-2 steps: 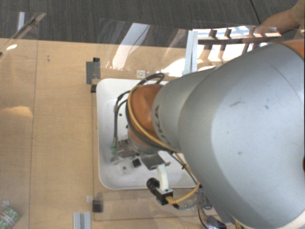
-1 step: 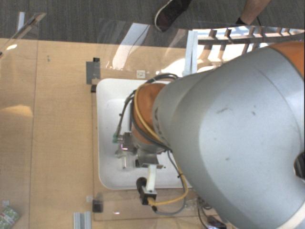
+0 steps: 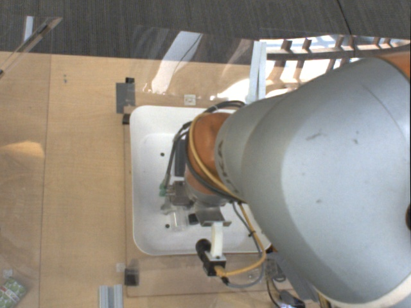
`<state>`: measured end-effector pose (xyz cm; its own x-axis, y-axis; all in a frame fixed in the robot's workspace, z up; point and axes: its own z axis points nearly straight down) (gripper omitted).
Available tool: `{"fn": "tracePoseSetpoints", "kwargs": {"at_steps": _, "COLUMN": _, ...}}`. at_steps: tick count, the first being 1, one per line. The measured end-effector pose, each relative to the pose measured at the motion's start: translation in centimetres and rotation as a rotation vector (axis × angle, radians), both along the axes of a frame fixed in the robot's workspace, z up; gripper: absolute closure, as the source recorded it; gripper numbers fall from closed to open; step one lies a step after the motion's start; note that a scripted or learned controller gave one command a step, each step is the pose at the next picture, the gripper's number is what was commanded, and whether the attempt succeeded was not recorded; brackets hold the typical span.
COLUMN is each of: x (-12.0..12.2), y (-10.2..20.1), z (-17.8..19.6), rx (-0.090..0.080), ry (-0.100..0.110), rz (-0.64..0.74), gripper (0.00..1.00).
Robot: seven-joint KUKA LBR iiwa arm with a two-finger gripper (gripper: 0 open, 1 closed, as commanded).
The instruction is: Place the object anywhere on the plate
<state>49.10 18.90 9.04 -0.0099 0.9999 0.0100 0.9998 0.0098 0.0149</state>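
White bin (image 3: pixel 144 172) at centre-left on wooden bench (image 3: pixel 64 172). Dark carpet (image 3: pixel 160 5) across top. Black bracket (image 3: pixel 126 95) at bin's upper-left corner, another (image 3: pixel 131 276) at lower-left.

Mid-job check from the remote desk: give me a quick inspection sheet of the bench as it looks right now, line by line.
Surface: pale wooden bench carrying a shallow white bin; the grey arm covers most of the bin area.
Job's things: nothing seen; no plate or object visible in the uncovered part of the bin.
Clutter: a small green and white item at the bench's lower left corner; dark brackets by the bin's corners.
Hand: hand low over the bin, fingers hidden from above.
Cables: black and yellow cables looping round the wrist and trailing past the bin's near edge.
Surroundings: dark carpet beyond the bench; clear panel at the far side.
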Motion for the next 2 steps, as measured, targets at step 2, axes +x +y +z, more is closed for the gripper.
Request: {"fn": "tracePoseSetpoints", "kwargs": {"at_steps": 2, "x": 0.24, "y": 0.14, "z": 1.98, "rx": 0.003, "ry": -0.004, "rz": 0.003, "gripper": 1.00}}
